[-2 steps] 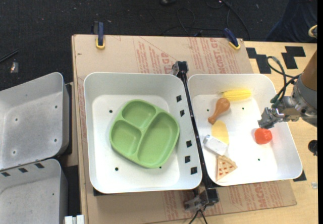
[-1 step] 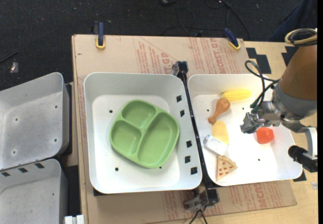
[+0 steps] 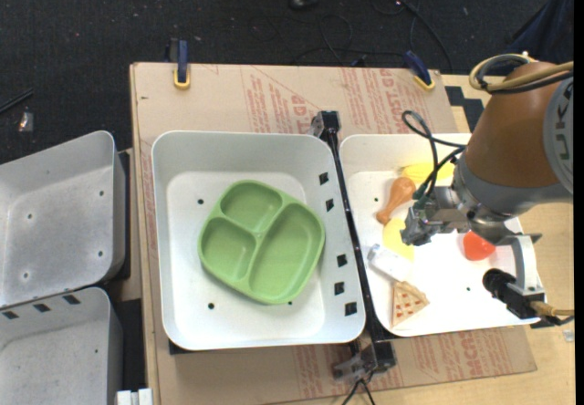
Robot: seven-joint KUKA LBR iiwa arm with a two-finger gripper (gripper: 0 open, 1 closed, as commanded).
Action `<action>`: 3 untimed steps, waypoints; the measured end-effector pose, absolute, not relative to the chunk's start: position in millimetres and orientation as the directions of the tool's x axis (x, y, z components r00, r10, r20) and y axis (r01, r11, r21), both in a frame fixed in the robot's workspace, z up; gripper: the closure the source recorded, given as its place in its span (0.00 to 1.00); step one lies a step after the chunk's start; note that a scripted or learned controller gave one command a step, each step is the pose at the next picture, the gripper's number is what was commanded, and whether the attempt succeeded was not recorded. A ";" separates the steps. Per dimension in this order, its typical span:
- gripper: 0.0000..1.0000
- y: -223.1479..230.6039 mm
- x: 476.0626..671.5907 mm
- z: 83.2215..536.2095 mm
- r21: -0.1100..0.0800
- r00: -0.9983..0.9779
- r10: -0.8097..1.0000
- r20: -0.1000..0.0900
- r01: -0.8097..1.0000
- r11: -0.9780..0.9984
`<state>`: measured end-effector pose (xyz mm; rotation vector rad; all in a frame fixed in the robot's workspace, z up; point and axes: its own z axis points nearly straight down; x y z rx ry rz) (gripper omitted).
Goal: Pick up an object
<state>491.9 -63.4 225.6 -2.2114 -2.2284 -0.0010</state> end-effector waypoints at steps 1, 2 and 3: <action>1.00 -13.1 489.7 217.8 -0.001 -0.008 1.000 0.002 1.000 0.008; 1.00 39.9 484.9 214.1 -0.001 -0.008 1.000 0.002 1.000 0.008; 1.00 87.9 495.0 226.4 0.000 -0.007 1.000 0.001 1.000 0.007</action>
